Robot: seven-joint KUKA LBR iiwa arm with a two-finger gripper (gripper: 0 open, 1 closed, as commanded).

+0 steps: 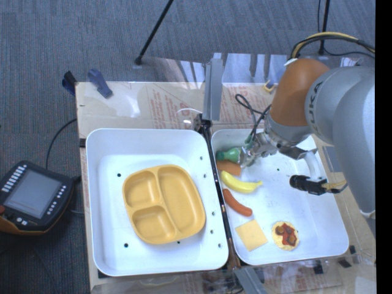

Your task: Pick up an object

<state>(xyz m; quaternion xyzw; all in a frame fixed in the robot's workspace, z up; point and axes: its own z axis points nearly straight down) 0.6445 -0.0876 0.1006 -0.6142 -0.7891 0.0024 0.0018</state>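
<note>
Several toy foods lie in the right bin (334,234), and the hand (251,156) sits low at its upper left corner, right against the carrot (228,166), whose long axis runs roughly left-right. Whether the hand is open or grips anything, I cannot tell; the banana (240,183) lies just below

Arm (343,115) is reaching in from the right, grey link bending down into the orange band (297,94) above the wrist. Wrist is angling down-left, gripper (250,158) sitting low at the far left. Finger state unreadable.
</note>
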